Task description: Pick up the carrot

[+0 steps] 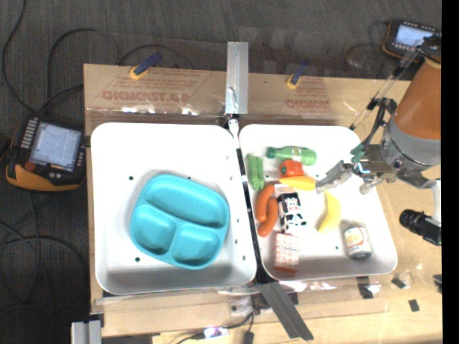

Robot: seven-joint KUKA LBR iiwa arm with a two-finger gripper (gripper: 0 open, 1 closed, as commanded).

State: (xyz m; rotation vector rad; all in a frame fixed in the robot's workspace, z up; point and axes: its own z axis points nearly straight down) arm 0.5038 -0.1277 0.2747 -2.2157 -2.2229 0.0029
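Dark carpeted floor surrounds a worktop [179, 92] covered with brown cardboard printed in faint red lettering, not clearly legible. Two white bins sit side by side: the left bin [107, 264] holds a teal compartment tray [179, 219]; the right bin [380, 256] holds the carrot [265, 208], near its left wall, long axis running roughly near-to-far with a slight bend. Just beside it lie a green pod [255, 172], a green bottle [292, 154], a tomato [291, 168], a banana [329, 212], a small carton with black-and-white markings [290, 211], a red-printed box [286, 252] and a can [357, 241]. The tool [328, 180] hangs over the bin right of the carrot; whether its fingers are apart cannot be told.
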